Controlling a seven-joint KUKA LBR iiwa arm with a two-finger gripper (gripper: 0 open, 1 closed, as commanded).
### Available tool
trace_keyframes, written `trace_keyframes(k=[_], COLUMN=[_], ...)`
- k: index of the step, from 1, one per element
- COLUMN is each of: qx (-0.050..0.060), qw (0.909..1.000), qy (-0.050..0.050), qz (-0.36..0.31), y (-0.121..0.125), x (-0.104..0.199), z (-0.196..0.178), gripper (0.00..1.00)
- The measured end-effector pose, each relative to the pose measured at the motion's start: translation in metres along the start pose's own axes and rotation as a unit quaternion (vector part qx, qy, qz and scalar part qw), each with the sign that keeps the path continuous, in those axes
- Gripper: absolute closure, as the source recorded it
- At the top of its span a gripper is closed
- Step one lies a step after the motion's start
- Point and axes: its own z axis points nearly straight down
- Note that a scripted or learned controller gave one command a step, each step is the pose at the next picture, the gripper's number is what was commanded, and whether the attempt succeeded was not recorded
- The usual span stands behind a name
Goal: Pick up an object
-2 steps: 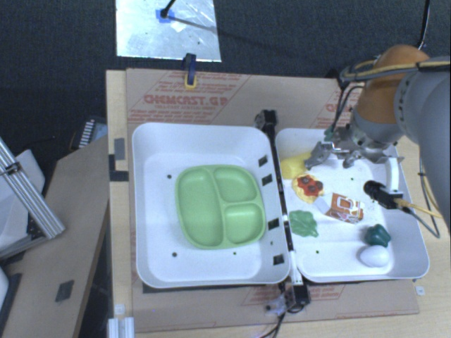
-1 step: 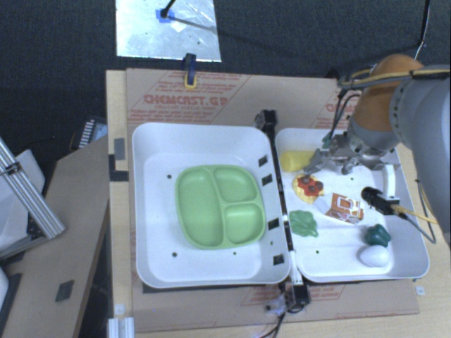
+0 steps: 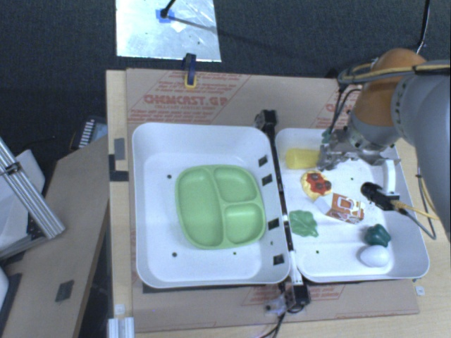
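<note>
Yellow block, tool just beside, bin rim near

The white left bin holds a pale green plate; the white right bin a yellow block, a red-and-yellow toy and an orange-printed white packet.

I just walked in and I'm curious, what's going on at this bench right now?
A grey robot arm reaches in from the right, its gripper low at the back of the right bin, beside a yellow block. Nothing is visibly in its grasp. That bin also holds a red and yellow toy, a white and orange packet, a green leafy piece, a dark green piece and a white egg shape. The left bin holds a green divided plate.
</note>
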Motion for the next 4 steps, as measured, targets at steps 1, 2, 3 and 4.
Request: trace_keyframes(k=[1, 2, 3, 4], qx=[-0.003, -0.003, 0.000, -0.001], qw=[1.0000, 1.0000, 1.0000, 1.0000], qy=[-0.001, -0.001, 0.000, 0.000], qz=[0.001, -0.002, -0.003, -0.005], y=[-0.001, 0.001, -0.003, -0.003], x=[-0.005, -0.005, 0.037, 0.094], z=[-0.063, -0.117, -0.118, -0.131], gripper=[1.00, 1.00, 1.00, 1.00])
